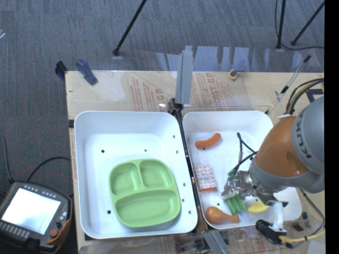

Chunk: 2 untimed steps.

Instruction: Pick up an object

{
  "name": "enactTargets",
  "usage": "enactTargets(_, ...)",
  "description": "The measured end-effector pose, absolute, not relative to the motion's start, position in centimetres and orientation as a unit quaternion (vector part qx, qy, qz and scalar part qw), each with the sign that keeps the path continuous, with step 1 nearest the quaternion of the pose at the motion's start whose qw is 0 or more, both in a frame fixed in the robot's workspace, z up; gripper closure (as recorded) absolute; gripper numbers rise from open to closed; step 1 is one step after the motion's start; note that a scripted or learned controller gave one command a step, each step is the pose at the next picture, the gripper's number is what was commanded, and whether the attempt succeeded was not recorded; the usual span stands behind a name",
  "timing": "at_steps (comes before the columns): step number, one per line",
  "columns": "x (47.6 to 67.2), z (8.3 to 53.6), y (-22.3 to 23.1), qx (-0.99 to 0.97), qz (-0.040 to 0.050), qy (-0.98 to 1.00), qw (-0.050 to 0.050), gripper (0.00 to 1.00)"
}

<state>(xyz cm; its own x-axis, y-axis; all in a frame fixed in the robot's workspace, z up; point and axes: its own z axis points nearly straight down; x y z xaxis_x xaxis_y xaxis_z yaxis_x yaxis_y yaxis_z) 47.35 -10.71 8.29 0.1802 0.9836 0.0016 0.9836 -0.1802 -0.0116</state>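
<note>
The big grey robot arm with the orange band (288, 152) reaches into the white bin on the right (249, 118). Its metal fingers (235, 190) point down near the front of that bin. They are low over a bunch of green toy sticks, like green beans (236, 202). The green sticks lie right under the fingers and poke out toward the front. I cannot tell if the fingers are wide or narrow, or if they hold anything.

Just in front of the fingers lies an orange toy shaped like a chicken leg (221, 215). Beside the fingers, under the arm, is a small yellow toy (258, 208). On the other side of the fingers, near them, lies a small flat packet with red and white squares (205, 177). Far behind the fingers, well apart, lies an orange toy sausage (208, 141).

The white bin on the left (95, 128) is well away from the fingers. It holds a light green plastic plate with three parts (144, 193). Both bins sit on a brown surface (119, 91).
</note>
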Motion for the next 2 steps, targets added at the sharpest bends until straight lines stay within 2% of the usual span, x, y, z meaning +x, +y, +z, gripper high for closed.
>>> enactTargets(1,48.4,18.5,-3.9,-0.799,0.0024,-0.602,0.003,1.00)
enactTargets(2,47.4,18.2,-0.7,-0.694,0.0053,-0.720,0.005,1.00)
